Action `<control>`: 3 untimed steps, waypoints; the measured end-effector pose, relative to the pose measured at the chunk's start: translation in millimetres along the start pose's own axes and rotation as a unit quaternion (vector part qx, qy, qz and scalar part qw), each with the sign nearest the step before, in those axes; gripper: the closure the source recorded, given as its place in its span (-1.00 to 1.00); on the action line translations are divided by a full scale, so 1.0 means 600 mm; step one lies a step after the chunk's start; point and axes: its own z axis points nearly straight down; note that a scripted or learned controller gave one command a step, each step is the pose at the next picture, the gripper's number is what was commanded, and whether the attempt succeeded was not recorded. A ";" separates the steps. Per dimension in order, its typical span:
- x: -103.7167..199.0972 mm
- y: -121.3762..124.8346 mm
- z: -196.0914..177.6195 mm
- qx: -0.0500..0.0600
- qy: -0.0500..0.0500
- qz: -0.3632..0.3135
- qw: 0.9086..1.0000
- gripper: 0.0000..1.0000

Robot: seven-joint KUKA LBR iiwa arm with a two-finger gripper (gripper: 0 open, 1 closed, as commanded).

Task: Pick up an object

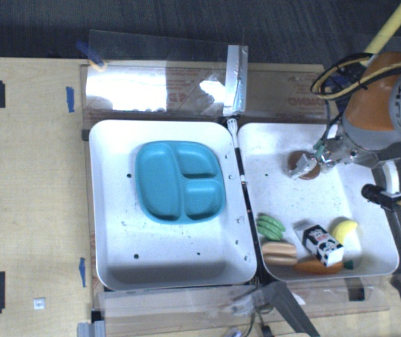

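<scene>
My gripper [317, 155] reaches into the upper part of the right bin [277, 142], low over its floor. A small brown and white thing [302, 166] sits right at the gripper's tip, touching or nearly touching it. Along the bin's front edge lie several toys: a green leafy piece [271, 225], a tan bun [279, 252], an orange carrot [317, 264], a black and white box [321, 241] and a yellow lemon [345, 231]. These toys lie well below the gripper in the view, apart from it.
The left bin [109, 188] holds a blue divided tray [180, 180]. A metal divider [235, 83] and a clear sheet [154, 76] stand behind the bins. The arm's orange band [372, 107] and cables [344, 76] hang over the right bin's far right corner.
</scene>
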 end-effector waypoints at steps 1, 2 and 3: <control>0.088 0.031 0.015 0.006 0.000 0.122 0.992 1.00; 0.170 0.100 -0.152 0.001 0.000 0.091 0.996 1.00; 0.158 0.107 -0.144 0.007 0.001 0.104 0.995 1.00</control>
